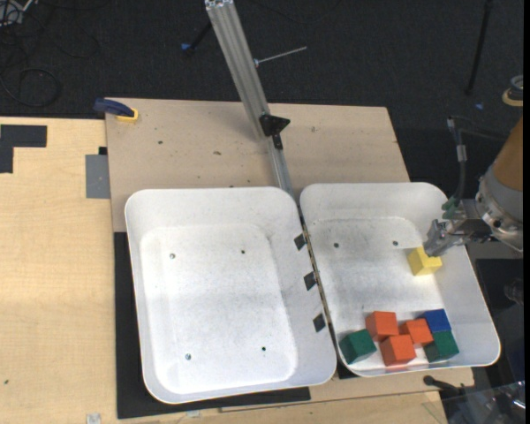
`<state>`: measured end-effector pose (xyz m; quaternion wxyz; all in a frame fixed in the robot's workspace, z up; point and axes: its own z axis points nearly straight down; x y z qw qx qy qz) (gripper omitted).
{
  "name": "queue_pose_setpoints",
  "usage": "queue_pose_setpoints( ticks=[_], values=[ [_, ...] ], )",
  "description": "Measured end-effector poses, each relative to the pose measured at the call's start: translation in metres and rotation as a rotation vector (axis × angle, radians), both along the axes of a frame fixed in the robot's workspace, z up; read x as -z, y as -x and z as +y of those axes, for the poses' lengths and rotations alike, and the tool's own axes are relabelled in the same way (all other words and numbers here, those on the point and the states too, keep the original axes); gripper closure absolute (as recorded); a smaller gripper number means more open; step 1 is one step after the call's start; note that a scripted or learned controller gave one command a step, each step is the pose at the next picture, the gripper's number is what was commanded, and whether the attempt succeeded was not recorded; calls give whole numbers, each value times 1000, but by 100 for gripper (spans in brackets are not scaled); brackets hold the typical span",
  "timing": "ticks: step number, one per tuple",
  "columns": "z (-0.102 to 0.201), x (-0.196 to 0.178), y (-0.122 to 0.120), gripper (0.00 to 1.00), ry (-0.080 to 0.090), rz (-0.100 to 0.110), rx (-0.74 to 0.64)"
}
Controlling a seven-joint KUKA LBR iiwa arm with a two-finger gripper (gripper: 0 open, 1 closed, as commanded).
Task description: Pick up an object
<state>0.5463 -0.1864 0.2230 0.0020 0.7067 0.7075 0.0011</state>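
Yellow block point(424, 261) lying in right bin point(371, 206), toward its 3 o'clock wall; cluster of orange blocks point(397, 334), green blocks point(358, 345) and blue block point(436, 320) at 5 o'clock; left bin point(159, 210) adjoining at 9 o'clock; gripper point(440, 235) just off yellow block's 1 o'clock, close above it, finger state indeterminable.

the arm reaches in from the right, claw point(439, 237) pointing left.
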Motion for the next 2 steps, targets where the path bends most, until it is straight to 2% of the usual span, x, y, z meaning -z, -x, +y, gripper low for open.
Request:
queue_pose_setpoints(
  ticks=[1, 2],
  values=[
    [-1, -43, -1, 100, 0, 2, 0],
    [50, -47, -5, 100, -4, 7, -3]
  ],
)
